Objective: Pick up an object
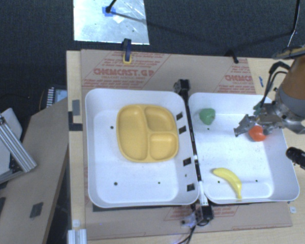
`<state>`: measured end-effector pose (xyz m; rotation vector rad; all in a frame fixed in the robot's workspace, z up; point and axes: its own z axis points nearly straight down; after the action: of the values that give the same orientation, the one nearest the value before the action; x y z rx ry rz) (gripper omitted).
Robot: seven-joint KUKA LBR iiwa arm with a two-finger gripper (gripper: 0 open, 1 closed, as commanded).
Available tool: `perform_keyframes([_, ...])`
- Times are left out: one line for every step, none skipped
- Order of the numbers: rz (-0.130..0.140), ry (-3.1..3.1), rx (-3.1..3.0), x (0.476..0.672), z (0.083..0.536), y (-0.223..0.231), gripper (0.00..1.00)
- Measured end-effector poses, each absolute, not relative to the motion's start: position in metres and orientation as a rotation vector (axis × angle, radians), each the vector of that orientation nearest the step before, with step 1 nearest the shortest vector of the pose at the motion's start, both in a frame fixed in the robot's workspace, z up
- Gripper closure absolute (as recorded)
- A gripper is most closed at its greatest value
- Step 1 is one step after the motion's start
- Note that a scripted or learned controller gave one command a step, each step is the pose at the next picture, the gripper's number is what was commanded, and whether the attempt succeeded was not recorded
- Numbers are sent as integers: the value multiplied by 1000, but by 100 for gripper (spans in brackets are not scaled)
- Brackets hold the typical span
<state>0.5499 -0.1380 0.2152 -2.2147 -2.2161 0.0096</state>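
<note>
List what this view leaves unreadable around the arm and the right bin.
- Hand fingers: too small and blurred to read as open or shut.
- Orange object: partly covered by the hand; shape and any contact unclear.
- Arm: cut off by the right edge.

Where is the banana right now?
The banana lies in the right-hand white bin, near its front edge and close to the divider between the two bins. The green object sits further back, and the gripper is off to the banana's right.
</note>
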Motion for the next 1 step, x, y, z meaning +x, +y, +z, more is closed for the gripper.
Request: perform_keyframes([-1,-2226,-2219,553,221,-138,0])
